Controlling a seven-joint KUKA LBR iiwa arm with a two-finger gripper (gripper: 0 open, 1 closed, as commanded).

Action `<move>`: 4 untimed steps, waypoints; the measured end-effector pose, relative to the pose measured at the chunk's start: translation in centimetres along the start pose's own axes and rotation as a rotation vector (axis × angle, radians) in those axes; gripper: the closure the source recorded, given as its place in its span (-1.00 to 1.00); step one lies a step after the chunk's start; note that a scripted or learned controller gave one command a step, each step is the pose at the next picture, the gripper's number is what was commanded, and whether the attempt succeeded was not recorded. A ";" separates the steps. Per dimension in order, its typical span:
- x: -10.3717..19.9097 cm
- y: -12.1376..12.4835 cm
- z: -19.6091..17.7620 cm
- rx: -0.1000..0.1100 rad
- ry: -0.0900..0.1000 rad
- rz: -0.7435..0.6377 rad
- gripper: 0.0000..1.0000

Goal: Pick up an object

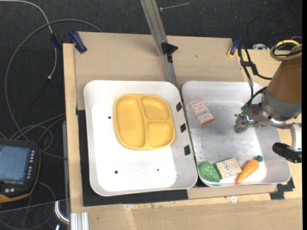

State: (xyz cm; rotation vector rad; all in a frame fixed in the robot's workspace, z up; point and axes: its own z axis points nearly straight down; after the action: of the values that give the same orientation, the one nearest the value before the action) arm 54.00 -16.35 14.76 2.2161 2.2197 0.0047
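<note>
While the gripper hangs over the right bin, I cannot tell how wide it stands. The small box lies well apart on the side away from the arm, flat on the floor. It looks light, stiff, probably slick-wrapped; pinching its narrow sides seems best.

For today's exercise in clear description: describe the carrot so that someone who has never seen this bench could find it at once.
Look at the right bin of the two white bins. Three small things lie along its near edge; the carrot is the rightmost, beside the patterned packet. It is the only orange one, tapered, with a green tip, while the packet is boxy and the lump left of it is green.
</note>
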 end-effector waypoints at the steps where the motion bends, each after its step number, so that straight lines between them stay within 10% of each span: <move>1: -0.8 -0.2 -6.0 -0.002 -0.001 0.001 1.00; 2: -0.8 0.0 -11.4 -0.003 -0.001 0.000 1.00; 4: 11.2 1.1 -9.6 0.009 0.005 -0.006 1.00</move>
State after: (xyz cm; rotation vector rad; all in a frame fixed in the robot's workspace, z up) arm 54.99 -5.14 24.36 2.2165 2.2338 0.0006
